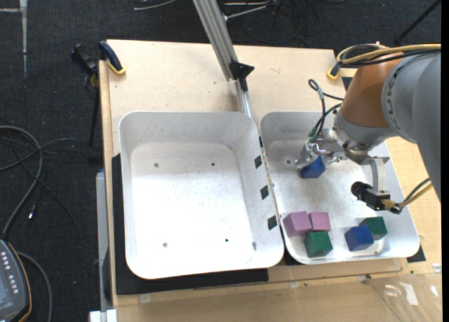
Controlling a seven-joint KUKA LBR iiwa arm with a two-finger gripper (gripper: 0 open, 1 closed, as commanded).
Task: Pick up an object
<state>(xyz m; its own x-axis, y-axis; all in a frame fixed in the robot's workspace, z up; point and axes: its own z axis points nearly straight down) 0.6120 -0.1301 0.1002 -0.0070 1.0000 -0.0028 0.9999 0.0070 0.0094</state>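
The tool (313,157) sits low over the far part of the right bin (280,128), pinching a blue block (313,168) that hangs at its tip. Along that bin's near edge lie the others — two pink blocks (306,222) touching, a green block (318,243) just beside them, then another blue block (358,238) and green block (376,226). The left bin (133,128) sits alongside on the worktop (168,75).

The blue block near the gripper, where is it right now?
The blue block sits in the right bin's upper half, directly at the gripper, well above the pink blocks.
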